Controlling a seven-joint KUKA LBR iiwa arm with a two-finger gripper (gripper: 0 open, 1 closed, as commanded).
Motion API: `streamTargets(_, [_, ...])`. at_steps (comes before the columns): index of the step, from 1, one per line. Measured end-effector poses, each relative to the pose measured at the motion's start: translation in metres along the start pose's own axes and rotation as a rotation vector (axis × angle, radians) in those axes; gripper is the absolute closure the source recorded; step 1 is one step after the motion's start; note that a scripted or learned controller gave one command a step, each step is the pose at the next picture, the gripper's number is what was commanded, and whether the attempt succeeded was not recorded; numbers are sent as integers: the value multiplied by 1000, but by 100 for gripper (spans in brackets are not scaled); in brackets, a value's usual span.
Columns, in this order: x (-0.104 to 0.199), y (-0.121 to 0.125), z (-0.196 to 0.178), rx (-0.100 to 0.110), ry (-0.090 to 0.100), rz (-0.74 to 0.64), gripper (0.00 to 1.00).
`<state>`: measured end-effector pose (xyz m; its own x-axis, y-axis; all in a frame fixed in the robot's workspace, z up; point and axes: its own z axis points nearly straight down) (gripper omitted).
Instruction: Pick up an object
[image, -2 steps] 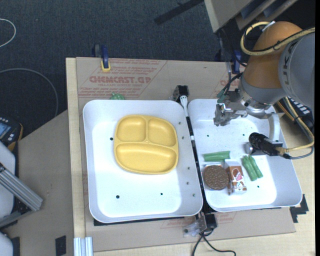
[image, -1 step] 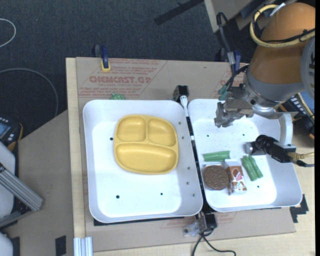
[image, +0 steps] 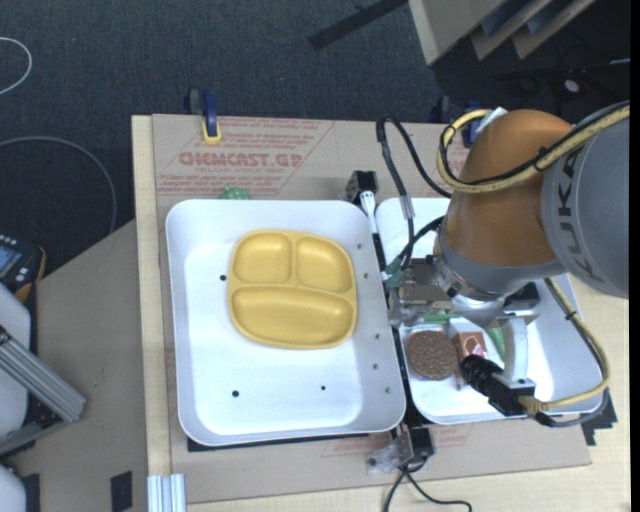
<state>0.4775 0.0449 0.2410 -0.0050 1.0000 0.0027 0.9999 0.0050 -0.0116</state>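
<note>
A yellow divided plate (image: 293, 288) lies in the left bin (image: 200, 350), toward its back half. In the right bin (image: 560, 385) a round brown object (image: 431, 354) sits near the front left corner, with a small reddish-orange object (image: 472, 346) and a pale green piece (image: 519, 345) beside it. The arm's orange band and wrist hang over the right bin's back half and cover much of it. The gripper (image: 425, 296) reaches down at the right bin's left edge, just behind the brown object.
A black cable with a connector (image: 497, 388) crosses the right bin's front. A blue clamp (image: 210, 115) holds the cardboard base at the back left. Cables run along the divider between the bins.
</note>
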Motion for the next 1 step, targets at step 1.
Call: streamTargets(1, [79,1,26,-4,0,-4,100])
